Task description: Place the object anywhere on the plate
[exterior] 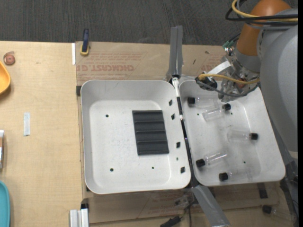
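Five clear vials [212, 112] lie loose in the right bin [265, 174]; gripper [226, 91] at upper right, grip state unclear; plate [150, 132] centre-left.

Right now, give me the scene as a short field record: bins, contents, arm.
left bin: shallow white bin holding a dark ribbed rectangular plate, flat, near its centre
right bin: shallow white bin with several clear plastic vials with black caps, lying scattered
arm: grey arm with orange band, over the right bin's far edge
gripper: near a vial at the far side; finger state unclear
plate load: nothing on it
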`<state>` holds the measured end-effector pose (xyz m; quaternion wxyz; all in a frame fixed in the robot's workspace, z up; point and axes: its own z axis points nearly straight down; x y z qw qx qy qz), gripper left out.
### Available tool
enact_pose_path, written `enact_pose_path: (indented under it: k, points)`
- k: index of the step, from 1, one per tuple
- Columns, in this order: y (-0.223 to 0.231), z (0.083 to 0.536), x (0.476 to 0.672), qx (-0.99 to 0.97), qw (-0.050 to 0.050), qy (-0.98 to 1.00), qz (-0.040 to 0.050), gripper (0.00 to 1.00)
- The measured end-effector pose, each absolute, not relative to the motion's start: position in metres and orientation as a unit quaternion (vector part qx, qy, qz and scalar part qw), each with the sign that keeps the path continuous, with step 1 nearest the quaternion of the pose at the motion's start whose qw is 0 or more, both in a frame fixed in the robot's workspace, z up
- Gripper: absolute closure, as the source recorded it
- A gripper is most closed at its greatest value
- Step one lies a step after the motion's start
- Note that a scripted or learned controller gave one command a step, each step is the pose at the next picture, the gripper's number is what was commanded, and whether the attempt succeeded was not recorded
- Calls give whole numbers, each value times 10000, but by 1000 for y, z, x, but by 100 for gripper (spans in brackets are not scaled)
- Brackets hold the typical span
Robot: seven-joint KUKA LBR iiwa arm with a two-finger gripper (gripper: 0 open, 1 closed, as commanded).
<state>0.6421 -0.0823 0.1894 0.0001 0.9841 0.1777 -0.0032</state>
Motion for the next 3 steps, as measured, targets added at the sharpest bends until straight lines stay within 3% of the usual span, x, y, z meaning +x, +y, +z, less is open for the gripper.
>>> enact_pose_path:
  k: [1,2,3]
  points:
    - [-1,232,618,9342,-6,3569,-24,100]
    - [47,227,610,8915,-7,4529,-27,100]
    - [138,259,595,9082,2,4185,-22,100]
